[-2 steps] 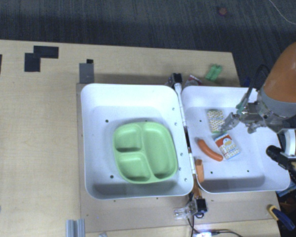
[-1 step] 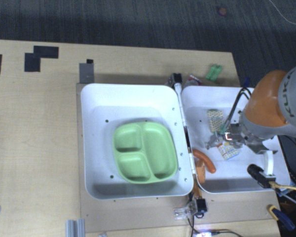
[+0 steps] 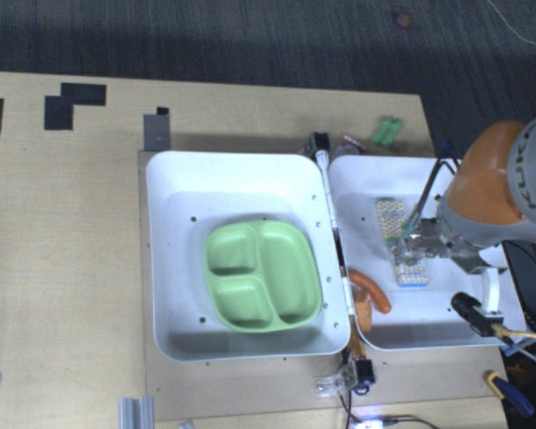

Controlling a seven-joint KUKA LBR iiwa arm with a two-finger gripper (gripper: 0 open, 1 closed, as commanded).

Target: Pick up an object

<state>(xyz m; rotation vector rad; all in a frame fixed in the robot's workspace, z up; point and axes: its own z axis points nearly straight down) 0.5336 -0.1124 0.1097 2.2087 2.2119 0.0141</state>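
No label or brand could be read: the print on the small pale packet [image 3: 414, 278], white with a blue edge, was too blurred to make out.

The left bin [image 3: 171, 195] held one thing, a light green plate [image 3: 263, 273] with three compartments, lying flat in the middle of the bin with nothing in any compartment.

The right bin [image 3: 357, 186] held three loose things. A speckled pale pad [image 3: 390, 213] lay toward the far side, near the middle. The small pale packet lay nearer, just right of the bin's centre. An orange sausage-shaped piece [image 3: 372, 291] lay at the near left, against the wall between the two bins.

The gripper [image 3: 411, 247] was down inside the right bin, between the speckled pad and the packet, directly over the packet's far edge. Whether it was open or closed could not be told, and nothing could be seen in its grasp. The arm's orange band [image 3: 482, 181] stood over the bin's right side.

Outside the bins, a small green object [image 3: 387, 132] lay on the bench [image 3: 62, 266] just beyond the right bin's far edge.
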